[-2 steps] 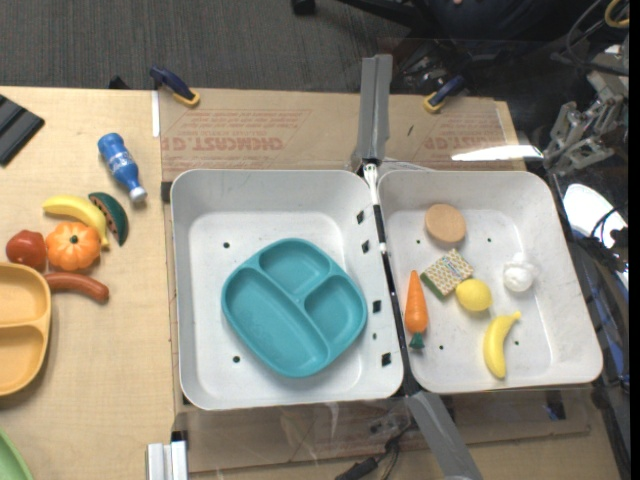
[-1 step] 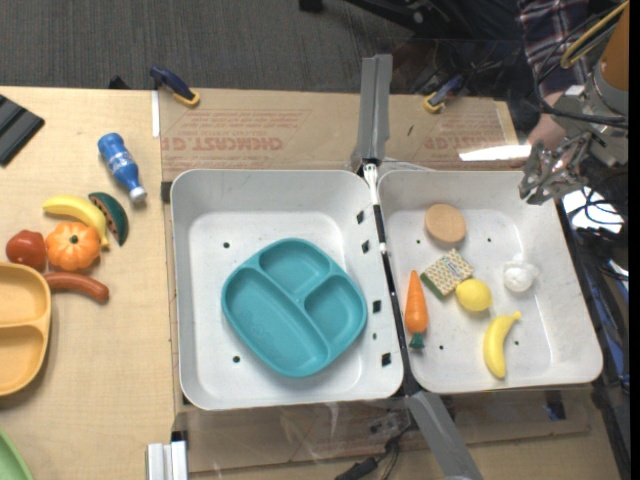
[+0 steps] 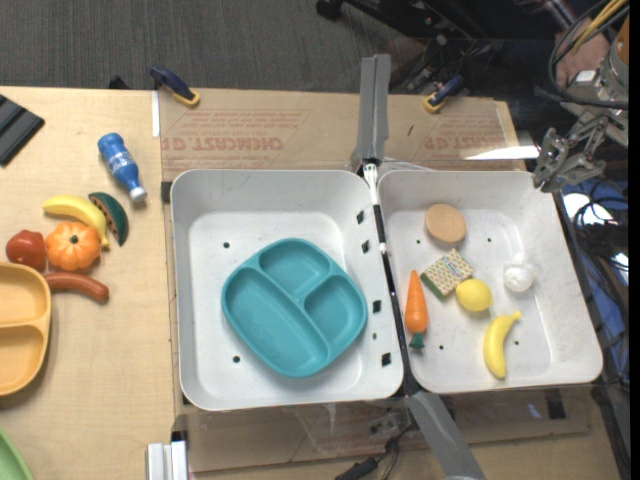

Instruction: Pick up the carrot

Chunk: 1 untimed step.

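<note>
So the carrot (image 3: 416, 303) is lying in the right bin (image 3: 560, 363), hard against that bin's left wall, orange body pointing up and its little green top end toward the front. Everything else I'll place off the carrot: just to its right sits a patterned sponge-looking block (image 3: 446, 272), then a lemon (image 3: 474, 295) right after that, and a banana (image 3: 499, 343) lower right of the lemon. Up and right of the carrot there's a round tan cookie-ish disc (image 3: 445, 224), and further right a small white ball thing (image 3: 518, 277). To the carrot's left, over the divider, the left bin (image 3: 195, 298) holds a teal divided plate (image 3: 293, 307). The gripper (image 3: 562, 158) is way up and right of the carrot, hanging past the right bin's far corner, well apart from everything in it; honestly can't tell whether the jaws are spread or closed, it's a tangle of metal and cables there. Far left of the carrot, out on the worktop (image 3: 90, 128), there's a blue bottle (image 3: 121, 167), another banana (image 3: 76, 211), a small pumpkin (image 3: 72, 247) and a yellow dish (image 3: 20, 333).
</note>
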Each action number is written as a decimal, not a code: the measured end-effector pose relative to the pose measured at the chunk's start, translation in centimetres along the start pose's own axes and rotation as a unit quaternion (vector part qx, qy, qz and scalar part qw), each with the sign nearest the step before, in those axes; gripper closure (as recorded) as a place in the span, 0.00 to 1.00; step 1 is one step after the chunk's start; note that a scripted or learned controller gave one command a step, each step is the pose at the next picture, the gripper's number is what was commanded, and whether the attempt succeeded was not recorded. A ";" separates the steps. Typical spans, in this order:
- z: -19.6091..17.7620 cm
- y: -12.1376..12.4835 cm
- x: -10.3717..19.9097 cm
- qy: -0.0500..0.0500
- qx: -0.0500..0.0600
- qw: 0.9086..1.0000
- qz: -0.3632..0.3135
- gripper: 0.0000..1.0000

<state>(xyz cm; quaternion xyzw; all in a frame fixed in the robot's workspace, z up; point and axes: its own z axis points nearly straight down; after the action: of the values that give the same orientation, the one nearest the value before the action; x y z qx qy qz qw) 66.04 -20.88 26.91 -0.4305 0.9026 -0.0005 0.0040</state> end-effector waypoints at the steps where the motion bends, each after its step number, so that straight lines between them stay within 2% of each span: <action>1: -0.1 -0.7 1.0 0.000 -0.001 0.996 -0.085 1.00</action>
<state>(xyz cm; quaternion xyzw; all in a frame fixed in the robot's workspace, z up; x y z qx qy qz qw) 66.02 -22.09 27.03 -0.5058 0.8626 -0.0003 0.0034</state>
